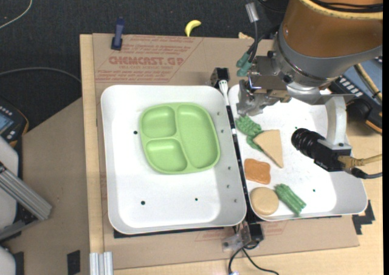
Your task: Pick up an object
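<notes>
**Low over the right bin, just above the tan wedge**

I take the tan wedge (270, 146) as my mark; it lies in the right bin (346, 198), its point toward the bin's far end. My gripper (248, 108) hangs just beyond that point, close to the wall between the two bins. Whether it is open or closed, or has hold of anything, I cannot tell from this angle.

The green leafy piece (247, 126) lies directly under me, touching the wedge's upper left edge. An orange piece (258, 171) sits just below the wedge. A round tan disc (264, 201) sits below that, near the bin's front rim. A green stalk (290, 198) lies just right of the disc, below the wedge's broad end.

Well left of the wedge, across the dividing wall, the left bin (121, 195) holds a green divided plate (180, 138), lying flat.
</notes>
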`<state>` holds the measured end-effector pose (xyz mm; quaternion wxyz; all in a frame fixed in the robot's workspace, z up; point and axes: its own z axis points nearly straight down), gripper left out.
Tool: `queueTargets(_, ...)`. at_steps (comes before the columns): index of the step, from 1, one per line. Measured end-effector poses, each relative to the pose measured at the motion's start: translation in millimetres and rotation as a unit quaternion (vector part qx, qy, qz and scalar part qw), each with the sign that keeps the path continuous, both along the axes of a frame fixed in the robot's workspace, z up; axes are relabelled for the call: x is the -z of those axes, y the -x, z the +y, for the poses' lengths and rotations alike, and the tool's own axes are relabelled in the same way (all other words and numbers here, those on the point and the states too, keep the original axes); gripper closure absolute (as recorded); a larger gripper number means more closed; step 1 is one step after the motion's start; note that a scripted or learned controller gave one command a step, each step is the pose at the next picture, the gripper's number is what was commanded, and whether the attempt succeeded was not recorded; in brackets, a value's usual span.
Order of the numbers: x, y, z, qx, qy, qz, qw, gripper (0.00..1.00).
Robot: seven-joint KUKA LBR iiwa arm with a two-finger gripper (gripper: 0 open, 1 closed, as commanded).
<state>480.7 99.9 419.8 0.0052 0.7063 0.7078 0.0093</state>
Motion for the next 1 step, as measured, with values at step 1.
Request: queueTargets(1, -11.3, -35.3, 102.3, -0.004, 0.0012, 0.007, 1.0, 1.0)
